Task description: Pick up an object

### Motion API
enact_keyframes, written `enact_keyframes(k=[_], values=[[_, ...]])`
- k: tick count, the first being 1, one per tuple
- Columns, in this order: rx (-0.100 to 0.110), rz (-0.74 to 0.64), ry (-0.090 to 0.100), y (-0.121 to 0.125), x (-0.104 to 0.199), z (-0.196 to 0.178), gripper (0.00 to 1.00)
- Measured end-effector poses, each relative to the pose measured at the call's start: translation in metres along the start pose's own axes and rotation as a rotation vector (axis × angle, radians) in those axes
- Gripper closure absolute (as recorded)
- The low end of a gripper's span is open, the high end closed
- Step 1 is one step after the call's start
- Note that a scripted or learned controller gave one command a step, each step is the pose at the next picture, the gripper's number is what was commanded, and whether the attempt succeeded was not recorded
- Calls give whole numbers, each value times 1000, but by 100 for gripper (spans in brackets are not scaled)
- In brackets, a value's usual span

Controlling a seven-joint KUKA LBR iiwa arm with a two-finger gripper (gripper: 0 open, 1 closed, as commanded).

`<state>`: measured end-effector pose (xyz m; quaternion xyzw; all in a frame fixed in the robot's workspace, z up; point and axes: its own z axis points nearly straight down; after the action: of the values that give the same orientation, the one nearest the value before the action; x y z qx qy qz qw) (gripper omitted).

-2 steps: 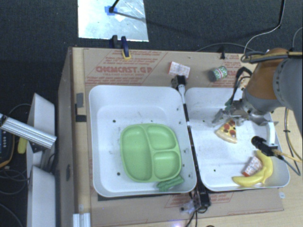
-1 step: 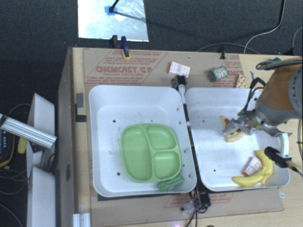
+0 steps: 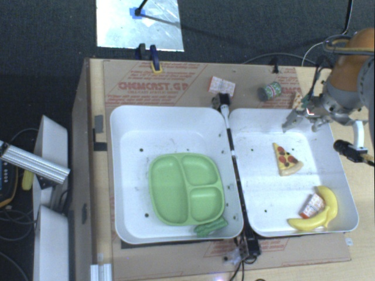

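Banana (image 3: pixel 319 214) lies diagonal, tips pointing up-left; fingers (image 3: pixel 300 120) spread wide, nothing held.

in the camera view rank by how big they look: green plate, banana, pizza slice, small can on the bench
1. green plate
2. banana
3. pizza slice
4. small can, though it sits farther from the camera, so its rank below the pizza is unsure

Single fixed camera above, angled down on both bins (image 3: pixel 234 133)
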<state>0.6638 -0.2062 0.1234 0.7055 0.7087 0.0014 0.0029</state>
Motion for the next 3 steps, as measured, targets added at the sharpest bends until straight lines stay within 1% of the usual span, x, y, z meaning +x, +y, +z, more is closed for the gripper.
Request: enact_keyframes(k=[1,2,3], values=[[6,2,3,-65,58,28,0],[6,4,1,-105,38,39,0],[1,1,0,-23,0,-7,0]])
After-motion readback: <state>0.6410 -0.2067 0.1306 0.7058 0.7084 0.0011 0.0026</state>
